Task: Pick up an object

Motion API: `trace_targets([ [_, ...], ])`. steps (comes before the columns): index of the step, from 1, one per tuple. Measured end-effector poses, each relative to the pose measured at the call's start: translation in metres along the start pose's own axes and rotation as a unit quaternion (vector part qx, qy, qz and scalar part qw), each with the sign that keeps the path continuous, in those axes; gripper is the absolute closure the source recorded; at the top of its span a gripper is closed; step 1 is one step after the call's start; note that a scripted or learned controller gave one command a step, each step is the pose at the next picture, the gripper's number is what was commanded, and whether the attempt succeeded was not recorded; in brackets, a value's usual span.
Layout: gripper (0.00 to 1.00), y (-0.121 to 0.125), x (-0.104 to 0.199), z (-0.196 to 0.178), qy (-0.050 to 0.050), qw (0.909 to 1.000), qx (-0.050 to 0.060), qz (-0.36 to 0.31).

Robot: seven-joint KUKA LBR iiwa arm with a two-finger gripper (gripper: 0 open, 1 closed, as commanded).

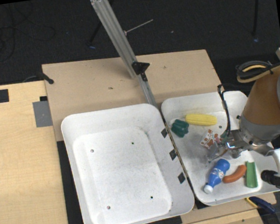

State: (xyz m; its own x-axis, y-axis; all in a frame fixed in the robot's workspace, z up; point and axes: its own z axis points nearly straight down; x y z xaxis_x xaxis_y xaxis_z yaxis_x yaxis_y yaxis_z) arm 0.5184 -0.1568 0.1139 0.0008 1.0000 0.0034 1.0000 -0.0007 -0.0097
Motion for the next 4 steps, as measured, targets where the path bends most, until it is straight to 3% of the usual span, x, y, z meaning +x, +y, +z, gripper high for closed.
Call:
trace_targets([
  [1,0.0,0.001,0.0,0.022,-0.001,1.0,-0.004,0.001],
  [2,1.0,0.0,-0.001,0.012,0.0,1.0,-0.003,0.005],
  [4,1.0,-0.005,-0.004,-0.099,-0.002,1.0,-0.006,-0.001],
])
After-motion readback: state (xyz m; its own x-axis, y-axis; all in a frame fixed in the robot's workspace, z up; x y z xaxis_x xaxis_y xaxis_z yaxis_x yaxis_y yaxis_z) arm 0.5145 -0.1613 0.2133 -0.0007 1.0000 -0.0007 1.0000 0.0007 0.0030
